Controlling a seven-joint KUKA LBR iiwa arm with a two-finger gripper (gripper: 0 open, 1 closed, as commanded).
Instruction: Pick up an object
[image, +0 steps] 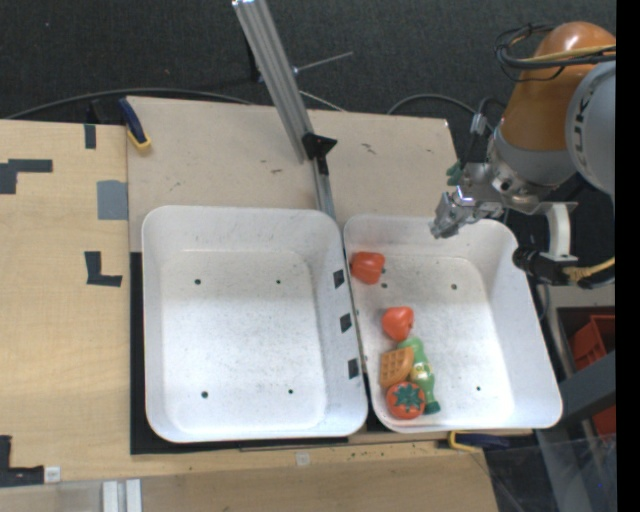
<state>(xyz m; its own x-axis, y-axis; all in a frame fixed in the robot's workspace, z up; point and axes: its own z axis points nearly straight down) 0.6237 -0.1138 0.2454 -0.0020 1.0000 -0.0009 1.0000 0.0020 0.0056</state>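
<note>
The arm (560, 90) runs off the right and top edges, so its base is cut off. The gripper (447, 222) is too small and blurred to read its fingertips. In the right bin (520, 330), a waffle-like piece (396, 365) and a tomato-like toy (406, 399) partly cover a green item (417, 362), leaving its shape unclear.

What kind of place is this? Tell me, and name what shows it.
Probably a robot lab test bench: a grey and orange arm reaches over two white bins, toy food sits in the right one, and tape marks dot the wooden bench.
</note>
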